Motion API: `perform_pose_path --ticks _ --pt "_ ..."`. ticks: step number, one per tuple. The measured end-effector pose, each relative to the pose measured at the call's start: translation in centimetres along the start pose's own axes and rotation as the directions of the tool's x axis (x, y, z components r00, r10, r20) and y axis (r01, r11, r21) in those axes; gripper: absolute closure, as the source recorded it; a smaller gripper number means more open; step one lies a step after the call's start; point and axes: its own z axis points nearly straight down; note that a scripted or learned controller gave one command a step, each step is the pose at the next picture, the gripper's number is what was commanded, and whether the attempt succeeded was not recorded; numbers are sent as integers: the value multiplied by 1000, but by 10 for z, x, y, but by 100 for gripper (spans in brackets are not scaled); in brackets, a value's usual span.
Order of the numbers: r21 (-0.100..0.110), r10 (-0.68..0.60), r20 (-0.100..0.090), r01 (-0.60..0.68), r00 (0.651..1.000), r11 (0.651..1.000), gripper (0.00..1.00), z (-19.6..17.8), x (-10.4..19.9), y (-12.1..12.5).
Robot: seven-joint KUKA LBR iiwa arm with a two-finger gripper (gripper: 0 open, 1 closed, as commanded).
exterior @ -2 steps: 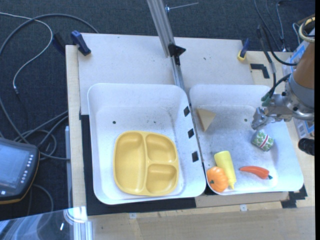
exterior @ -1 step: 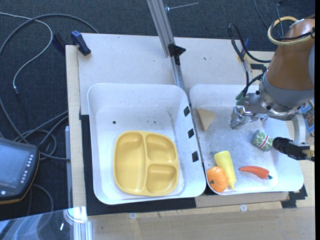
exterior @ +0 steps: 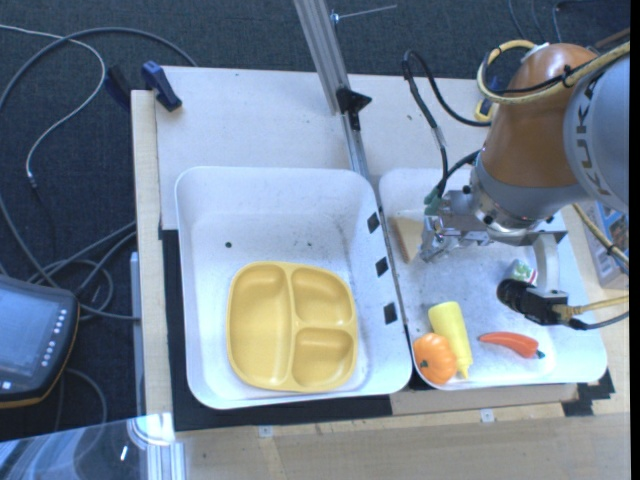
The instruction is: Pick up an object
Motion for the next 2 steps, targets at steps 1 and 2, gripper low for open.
perform_pose_path --ticks 1,2 --pt "-5 1 1 -1 1000 1000 100 -6 47 6" --pt "-6 -1 0 1 1000 1000 100 -14 104 -2"
